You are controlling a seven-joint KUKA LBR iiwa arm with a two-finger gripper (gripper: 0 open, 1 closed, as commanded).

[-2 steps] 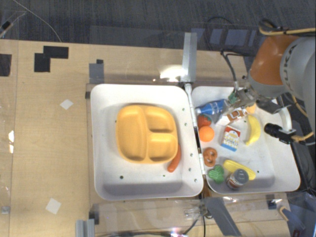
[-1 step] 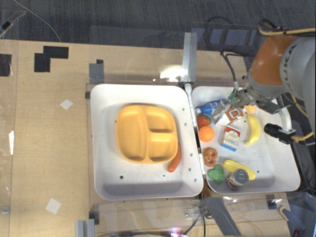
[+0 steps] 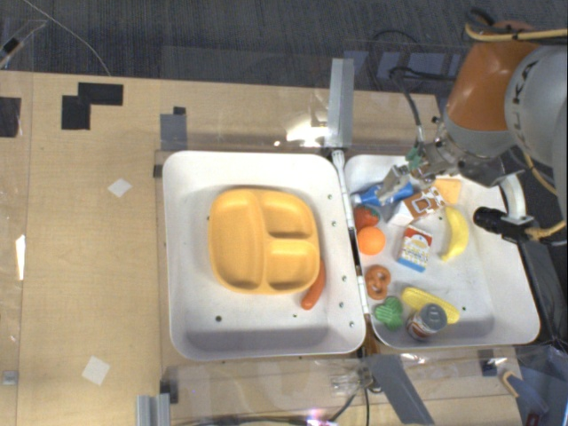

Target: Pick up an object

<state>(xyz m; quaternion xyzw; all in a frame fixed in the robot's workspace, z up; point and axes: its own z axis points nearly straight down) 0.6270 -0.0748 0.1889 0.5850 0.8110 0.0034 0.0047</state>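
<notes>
Small round tin can [image 3: 429, 320] sits well below the pincer [image 3: 414, 177]; fingers' spread unreadable. Blue packet [image 3: 388, 190] touches its tip, crowded by orange ball [image 3: 370, 240] — likely slip or snag.

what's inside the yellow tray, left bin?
The yellow tray shows three bare compartments. An orange carrot lies outside against its lower right corner. Whatever is beneath the tray in the left bin is covered.

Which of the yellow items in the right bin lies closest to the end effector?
The banana, curved along the bin's right side just below the end effector; the other yellow piece sits lower, by the can.
</notes>
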